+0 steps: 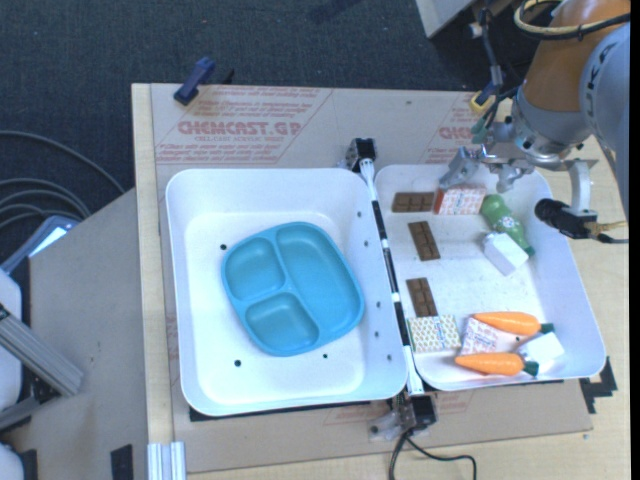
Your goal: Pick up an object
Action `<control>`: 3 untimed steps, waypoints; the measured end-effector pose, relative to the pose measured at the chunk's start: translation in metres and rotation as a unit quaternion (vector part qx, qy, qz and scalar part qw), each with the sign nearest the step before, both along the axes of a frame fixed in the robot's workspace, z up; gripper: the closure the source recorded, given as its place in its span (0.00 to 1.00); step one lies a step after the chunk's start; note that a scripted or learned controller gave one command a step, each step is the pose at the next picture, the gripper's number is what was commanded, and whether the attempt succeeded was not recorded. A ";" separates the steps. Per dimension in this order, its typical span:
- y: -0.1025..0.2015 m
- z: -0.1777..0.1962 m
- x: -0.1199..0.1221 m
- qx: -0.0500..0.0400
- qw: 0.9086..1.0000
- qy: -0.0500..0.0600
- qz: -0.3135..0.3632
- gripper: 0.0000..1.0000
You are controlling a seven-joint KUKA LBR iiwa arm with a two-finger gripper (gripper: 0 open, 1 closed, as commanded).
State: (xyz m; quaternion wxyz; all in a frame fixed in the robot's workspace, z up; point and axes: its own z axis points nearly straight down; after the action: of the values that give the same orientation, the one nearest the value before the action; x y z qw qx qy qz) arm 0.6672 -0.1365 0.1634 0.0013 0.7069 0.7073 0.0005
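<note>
The wooden-topped table [300,118] carries everything here, with two shallow white bins side by side on it. The left white bin [200,368] holds a light-blue plastic divided plate [290,286], lying at a slant near the bin's middle. The right white bin [580,308] is the crowded one, and that is where anything worth picking lies.

The grey arm with its orange upper section [570,48] reaches in from about two o'clock, and its gripper [490,168] hangs over the far edge of the right bin, at that bin's twelve o'clock. Whether the fingers are open or closed I cannot tell from here; the metal parts blur together, and I see nothing clearly between them.

Just below the gripper sit a small red-and-white printed box [460,202] and a green plastic bottle [505,220], with a white block [505,252] beside the bottle at its six o'clock. Three brown chocolate-like bars lie along the bin's nine o'clock side, the middle one [424,239] nearest the centre. Down at six o'clock are two orange toy carrots, the upper one [508,322] touching a small packet.

As I judge it, the pick is not yet done: every object rests on the bin floor, so the descent, the grasp and the lift are all left
</note>
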 end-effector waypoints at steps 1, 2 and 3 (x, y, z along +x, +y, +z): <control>0.039 -0.069 -0.023 0.001 1.000 0.002 0.000 0.00; 0.038 -0.079 -0.009 0.000 1.000 0.001 0.000 0.00; 0.043 -0.078 -0.002 0.000 1.000 0.004 -0.001 0.00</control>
State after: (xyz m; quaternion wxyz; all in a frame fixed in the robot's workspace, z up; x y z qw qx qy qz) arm 0.6654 -0.0930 0.0849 -0.0014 0.7074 0.7069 -0.0025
